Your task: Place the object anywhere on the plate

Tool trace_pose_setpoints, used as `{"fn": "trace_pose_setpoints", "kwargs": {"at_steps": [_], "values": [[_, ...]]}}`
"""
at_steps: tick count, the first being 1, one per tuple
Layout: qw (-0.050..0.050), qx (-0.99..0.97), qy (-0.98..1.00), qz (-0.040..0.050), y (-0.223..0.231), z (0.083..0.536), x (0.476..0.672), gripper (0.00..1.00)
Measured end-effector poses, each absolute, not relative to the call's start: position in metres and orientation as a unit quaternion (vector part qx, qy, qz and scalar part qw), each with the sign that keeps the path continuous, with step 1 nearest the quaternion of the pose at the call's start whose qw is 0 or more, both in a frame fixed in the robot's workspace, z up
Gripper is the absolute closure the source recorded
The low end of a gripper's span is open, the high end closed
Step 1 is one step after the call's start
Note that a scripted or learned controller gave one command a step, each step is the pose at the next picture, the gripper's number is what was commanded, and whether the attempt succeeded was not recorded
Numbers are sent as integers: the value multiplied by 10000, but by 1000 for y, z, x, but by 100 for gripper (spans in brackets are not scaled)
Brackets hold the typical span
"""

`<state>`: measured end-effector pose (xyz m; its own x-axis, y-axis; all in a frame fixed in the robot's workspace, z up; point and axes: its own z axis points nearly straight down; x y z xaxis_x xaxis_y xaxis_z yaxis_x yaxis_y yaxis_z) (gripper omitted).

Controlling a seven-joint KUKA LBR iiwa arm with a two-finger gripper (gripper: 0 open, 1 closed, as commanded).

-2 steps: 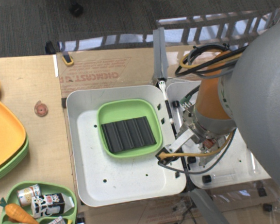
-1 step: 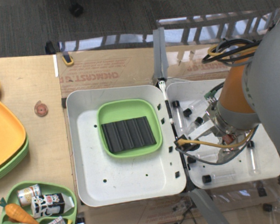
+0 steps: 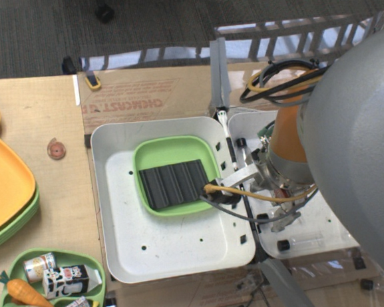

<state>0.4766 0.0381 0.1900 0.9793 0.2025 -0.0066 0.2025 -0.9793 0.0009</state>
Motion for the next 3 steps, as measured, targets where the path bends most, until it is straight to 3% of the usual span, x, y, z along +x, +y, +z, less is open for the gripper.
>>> {"fn": "trace_pose_setpoints", "kwargs": {"at_steps": [1, 2, 3], "values": [[5, 9952, 981, -19, 90, 191, 477, 0], [9, 9950, 1000, -31, 20, 190, 526, 0], [7, 9950, 1001, -33, -10, 190, 541, 0]]}}
